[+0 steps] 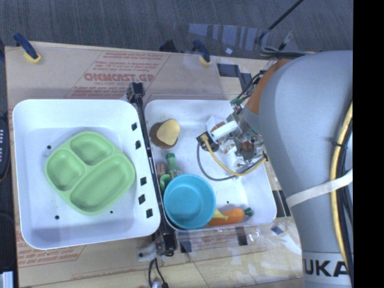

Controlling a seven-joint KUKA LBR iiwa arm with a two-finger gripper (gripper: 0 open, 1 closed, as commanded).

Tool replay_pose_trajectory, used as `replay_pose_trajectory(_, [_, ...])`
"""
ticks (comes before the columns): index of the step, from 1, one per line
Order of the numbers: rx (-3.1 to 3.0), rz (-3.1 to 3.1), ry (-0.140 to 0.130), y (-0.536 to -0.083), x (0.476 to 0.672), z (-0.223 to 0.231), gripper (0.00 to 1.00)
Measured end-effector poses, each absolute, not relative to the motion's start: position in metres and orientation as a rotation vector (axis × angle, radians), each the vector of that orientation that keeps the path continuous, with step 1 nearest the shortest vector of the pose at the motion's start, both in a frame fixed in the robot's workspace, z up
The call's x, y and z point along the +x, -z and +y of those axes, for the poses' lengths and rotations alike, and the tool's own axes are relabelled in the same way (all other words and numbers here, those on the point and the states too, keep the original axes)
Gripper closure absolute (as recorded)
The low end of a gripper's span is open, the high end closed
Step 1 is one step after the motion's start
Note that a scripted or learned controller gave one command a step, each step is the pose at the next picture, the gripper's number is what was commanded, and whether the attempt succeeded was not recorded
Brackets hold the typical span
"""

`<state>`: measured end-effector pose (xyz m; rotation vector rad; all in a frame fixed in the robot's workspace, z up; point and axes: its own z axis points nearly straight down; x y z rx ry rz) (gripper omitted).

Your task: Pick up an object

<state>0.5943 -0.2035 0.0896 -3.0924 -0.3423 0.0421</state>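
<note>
In the right bin (pixel 192 110) lie a tan and brown bread-like toy (pixel 165 132) at the upper left, a blue bowl (pixel 189 201) at the bottom left, an orange carrot (pixel 233 215) beside the bowl, and a green item (pixel 170 168) just above the bowl. My gripper (pixel 235 141) hangs low over the bin's right half, wrapped with yellow and black cables. It is to the right of the bread toy and above the carrot. I see nothing held by it.
The left bin (pixel 36 221) holds a green three-compartment plate (pixel 90 171). A black divider (pixel 144 155) runs between the bins. The big grey arm (pixel 312 155) covers the right bin's right edge. Blue clamps (pixel 27 48) sit on the cardboard behind.
</note>
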Motion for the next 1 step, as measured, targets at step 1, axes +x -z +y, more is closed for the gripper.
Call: replay_pose_trajectory(1, [-3.113, -0.341, -0.020, -0.0903, 0.5949, -0.1800, 0.00])
